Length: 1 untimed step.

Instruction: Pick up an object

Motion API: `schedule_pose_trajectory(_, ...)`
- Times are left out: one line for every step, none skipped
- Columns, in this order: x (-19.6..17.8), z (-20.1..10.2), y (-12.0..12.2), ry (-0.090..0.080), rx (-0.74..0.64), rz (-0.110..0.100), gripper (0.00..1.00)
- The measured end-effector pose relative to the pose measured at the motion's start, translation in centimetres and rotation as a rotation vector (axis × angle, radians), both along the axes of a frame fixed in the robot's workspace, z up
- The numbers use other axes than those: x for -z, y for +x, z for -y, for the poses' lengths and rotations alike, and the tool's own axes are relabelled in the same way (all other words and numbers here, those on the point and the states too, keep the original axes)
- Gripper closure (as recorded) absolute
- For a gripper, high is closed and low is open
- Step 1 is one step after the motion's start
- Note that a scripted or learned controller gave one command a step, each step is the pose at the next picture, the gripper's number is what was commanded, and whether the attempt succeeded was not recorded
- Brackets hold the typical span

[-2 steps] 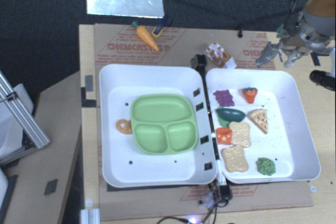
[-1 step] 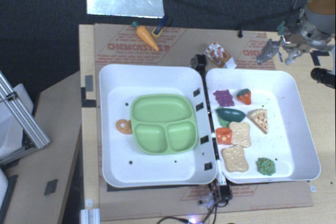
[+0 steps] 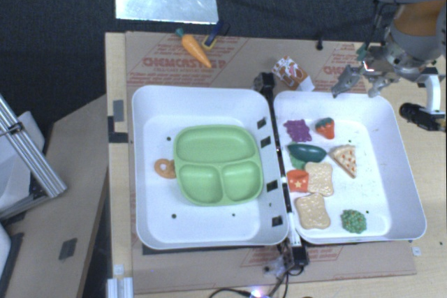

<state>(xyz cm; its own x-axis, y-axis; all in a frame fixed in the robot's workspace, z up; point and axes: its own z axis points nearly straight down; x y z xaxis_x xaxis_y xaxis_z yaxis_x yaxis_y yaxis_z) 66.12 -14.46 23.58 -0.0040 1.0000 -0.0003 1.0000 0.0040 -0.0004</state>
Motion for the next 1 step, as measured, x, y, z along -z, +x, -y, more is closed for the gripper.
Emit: schedule_pose_trajectory(5.19, -1.07, -0.17, 0.001, -0.002, -0.002, 0.0)
